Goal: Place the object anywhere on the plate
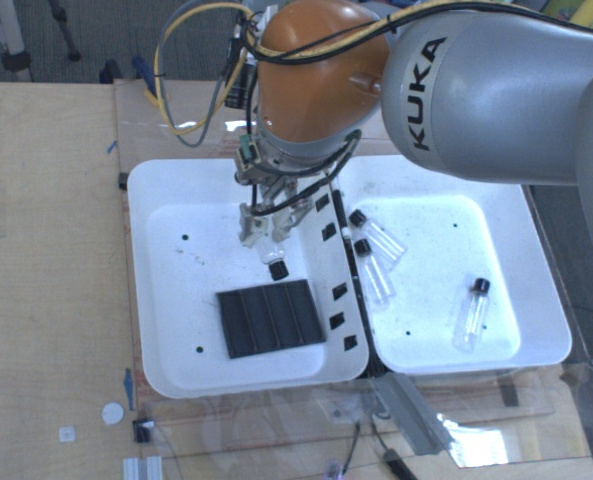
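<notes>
1. Vials were the task's things, and one vial (275,263), clear with a black cap, stood just under the gripper in the left bin, near the far edge of the plate; whether the fingers gripped it could not be told.
2. The arm (476,88), grey with an orange band, reached in from the right and filled the far right of the scene.
3. The left bin (166,268) and the right bin (496,258), both shallow and white, sat side by side on the wooden bench (46,268).
4. The plate (271,318), dark and ribbed, lay flat in the near half of the left bin, slightly turned.
5. The gripper (266,230) hung over the middle of the left bin, pointing down, just beyond the plate.
6. Two more clear vials (376,253) with black caps lay close together at the left side of the right bin.
7. A lone vial (473,313) lay well apart from them, towards the near right of the right bin, its black cap pointing far.
</notes>
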